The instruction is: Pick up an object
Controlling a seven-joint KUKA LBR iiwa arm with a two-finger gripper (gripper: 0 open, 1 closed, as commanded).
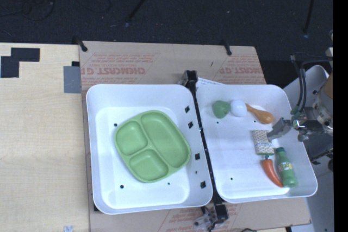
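Reaching in over the right bin [304, 185], the claw [278, 129] hangs just above the little checked pad [262, 141]. I cannot tell if it is open or closed. Nothing is picked yet. Next it must drop down and pinch the pad.

Glossy green plastic plate [151, 145]

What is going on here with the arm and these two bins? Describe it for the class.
A robot arm reaches in from the right, its gripper over the right bin, near a small checkered piece. Nothing shows between its fingers. Also in that bin are a green bottle, an orange carrot, a green lump, a white ball and an orange piece. The left bin holds a green divided plate.
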